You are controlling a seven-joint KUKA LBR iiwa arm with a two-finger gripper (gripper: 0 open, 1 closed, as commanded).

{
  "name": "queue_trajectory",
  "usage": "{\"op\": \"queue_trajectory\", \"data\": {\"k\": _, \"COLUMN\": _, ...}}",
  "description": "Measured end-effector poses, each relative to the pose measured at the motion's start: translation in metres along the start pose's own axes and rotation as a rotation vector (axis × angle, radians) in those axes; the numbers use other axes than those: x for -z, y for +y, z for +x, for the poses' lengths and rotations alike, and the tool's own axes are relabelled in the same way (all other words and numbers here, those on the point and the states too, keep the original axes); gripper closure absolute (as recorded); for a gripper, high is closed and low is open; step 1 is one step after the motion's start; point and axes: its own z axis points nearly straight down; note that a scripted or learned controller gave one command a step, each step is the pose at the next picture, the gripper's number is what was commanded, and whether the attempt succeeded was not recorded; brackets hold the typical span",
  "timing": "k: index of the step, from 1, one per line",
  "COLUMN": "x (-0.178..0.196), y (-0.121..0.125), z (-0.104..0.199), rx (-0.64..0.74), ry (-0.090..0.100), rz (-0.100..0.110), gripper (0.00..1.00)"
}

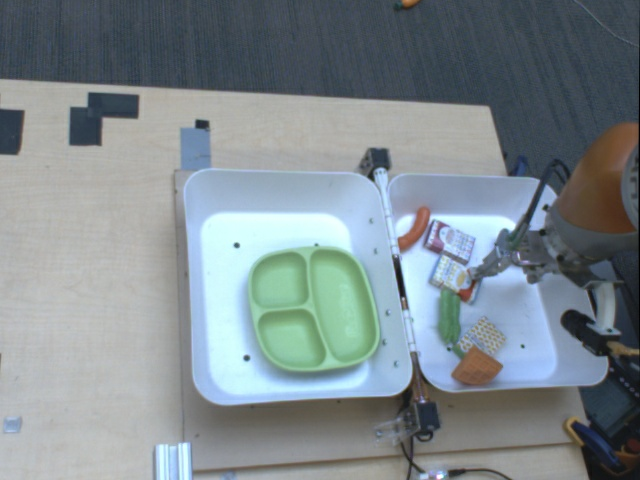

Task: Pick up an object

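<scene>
Here my gripper (478,278), fingers narrowly parted and holding nothing, hangs in the right bin (530,366) just above the small box (451,274), whose long axis runs down-right, directly beneath my fingertips.

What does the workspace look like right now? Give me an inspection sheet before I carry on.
Surface: light wooden bench bearing two white bins side by side, left bin and right bin.
Job's things: in the right bin, a sausage, red-and-white box, green pickle, checkered packet, orange piece.
Clutter: green divided plate in the left bin; orange bit on the floor.
Hand: hand low over the right bin near the boxes; nothing seen gripped.
Cables: wire on the carpet; leads at the bench's near edge.
Surroundings: grey carpet.
</scene>
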Motion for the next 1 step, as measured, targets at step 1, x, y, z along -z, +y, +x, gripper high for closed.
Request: {"op": "queue_trajectory", "data": {"k": 1, "x": -0.0071, "y": -0.0463, "z": 0.0610, "rx": 0.001, "ry": 0.000, "rz": -0.004, "gripper": 0.00}}
